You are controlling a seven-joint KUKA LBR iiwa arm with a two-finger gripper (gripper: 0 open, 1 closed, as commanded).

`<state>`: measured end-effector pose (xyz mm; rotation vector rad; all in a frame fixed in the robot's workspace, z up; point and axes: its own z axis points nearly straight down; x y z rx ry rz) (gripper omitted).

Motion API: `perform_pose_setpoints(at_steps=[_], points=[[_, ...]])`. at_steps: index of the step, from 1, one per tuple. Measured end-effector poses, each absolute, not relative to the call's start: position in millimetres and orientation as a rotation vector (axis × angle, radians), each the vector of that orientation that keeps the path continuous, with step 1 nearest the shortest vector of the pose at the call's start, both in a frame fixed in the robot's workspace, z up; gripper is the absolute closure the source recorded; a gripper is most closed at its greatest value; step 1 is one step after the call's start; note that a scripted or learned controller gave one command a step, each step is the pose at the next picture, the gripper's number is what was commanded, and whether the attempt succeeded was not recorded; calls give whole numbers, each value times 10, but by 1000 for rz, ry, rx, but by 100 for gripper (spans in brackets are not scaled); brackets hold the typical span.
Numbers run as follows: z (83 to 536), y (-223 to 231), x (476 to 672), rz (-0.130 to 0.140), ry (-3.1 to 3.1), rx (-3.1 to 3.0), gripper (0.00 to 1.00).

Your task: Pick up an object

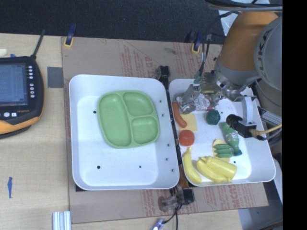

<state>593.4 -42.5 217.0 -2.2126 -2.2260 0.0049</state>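
Toys sit in right bin [261,174]: banana [191,169], tomato [186,137], hotdog [180,115], broccoli [213,116], green bottle [231,138]. Gripper [192,101] low over bin's far-left corner, finger state unclear. Left bin [86,171] has green plate [128,118].

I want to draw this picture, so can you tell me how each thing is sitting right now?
Green divided plate: flat in the left bin, nothing on it.
Banana: lying in the right bin.
Tomato: resting above the banana.
Yellow bottle: on its side.
Green bottle: lying down.
Gripper: low over the right bin's far end.
Handheld screen: lit, on the bench.
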Motion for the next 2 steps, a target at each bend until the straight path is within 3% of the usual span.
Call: perform_pose_setpoints(at_steps=[1, 2], points=[[2205, 31, 6277, 3, -2225, -2215, 100], [2204, 411, 6255, 5, -2225, -2213, 100]])
